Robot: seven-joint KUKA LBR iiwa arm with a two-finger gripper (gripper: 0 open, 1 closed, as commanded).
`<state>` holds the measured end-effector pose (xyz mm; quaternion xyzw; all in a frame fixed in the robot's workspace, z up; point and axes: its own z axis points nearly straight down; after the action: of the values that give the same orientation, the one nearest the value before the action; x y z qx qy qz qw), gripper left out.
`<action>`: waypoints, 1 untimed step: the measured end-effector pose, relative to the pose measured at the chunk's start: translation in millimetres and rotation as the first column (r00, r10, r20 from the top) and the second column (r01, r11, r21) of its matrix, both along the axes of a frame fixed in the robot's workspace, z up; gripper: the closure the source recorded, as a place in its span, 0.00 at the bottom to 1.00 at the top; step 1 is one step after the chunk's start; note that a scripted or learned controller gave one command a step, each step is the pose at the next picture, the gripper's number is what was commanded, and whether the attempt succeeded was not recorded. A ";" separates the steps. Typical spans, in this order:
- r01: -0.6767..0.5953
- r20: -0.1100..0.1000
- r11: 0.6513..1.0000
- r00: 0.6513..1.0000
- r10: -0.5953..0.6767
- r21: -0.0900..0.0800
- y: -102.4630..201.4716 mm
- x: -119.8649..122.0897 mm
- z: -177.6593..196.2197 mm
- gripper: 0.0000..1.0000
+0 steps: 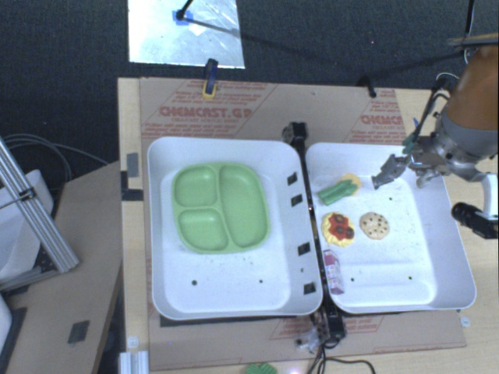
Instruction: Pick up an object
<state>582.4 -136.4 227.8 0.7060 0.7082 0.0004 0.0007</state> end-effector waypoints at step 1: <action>-0.002 -0.002 1.000 1.000 0.002 -0.001 -14.7 44.2 -95.4 0.00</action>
<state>626.6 -151.2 132.4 0.7052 0.7090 -0.0005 0.0003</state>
